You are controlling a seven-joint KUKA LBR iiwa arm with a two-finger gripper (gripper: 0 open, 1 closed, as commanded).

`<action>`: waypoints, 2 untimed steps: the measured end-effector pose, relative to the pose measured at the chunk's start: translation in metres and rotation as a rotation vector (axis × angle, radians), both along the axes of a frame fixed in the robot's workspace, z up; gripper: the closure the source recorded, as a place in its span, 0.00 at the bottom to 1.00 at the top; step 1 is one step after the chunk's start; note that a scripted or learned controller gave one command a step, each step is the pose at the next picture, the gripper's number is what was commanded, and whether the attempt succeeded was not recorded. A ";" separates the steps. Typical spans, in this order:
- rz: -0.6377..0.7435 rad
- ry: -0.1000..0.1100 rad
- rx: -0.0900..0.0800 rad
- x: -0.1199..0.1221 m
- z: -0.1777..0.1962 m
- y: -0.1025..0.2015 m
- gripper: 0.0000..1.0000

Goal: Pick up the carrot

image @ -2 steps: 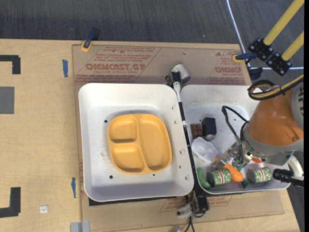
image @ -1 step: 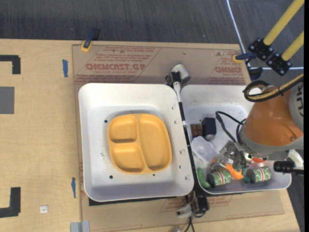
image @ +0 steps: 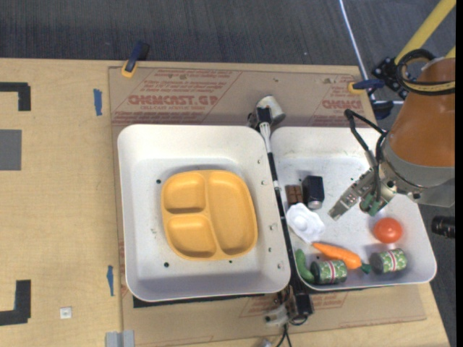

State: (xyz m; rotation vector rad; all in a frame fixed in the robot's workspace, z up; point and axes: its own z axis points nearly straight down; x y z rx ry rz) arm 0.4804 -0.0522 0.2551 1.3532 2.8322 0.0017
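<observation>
**Approach step: carrot not yet grasped**

The carrot [image: 338, 253] lies in the right bin [image: 427, 266], touching the green can [image: 329, 270] on its far side, with the tomato [image: 388, 230] near to the right. The gripper [image: 359, 196] hangs above and behind the carrot, fingers spread and holding nothing. Next move, in my judgement: descend toward the carrot's free middle (the can crowds it). The arm's bulk hides the bin's right rear corner.

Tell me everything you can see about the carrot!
The carrot is small, bright orange, smooth and plastic-looking, likely a toy. It lies flat and slanted near the front of the right bin, fat end toward the green can, which it seems to touch. Its other end carries a bit of green. The pincer hangs above, apart.
</observation>
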 end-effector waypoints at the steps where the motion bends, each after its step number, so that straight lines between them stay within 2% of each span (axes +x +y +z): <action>1: 0.000 0.000 0.000 0.000 0.000 0.000 0.00; 2: 0.348 -0.006 -0.004 0.001 -0.135 -0.050 0.00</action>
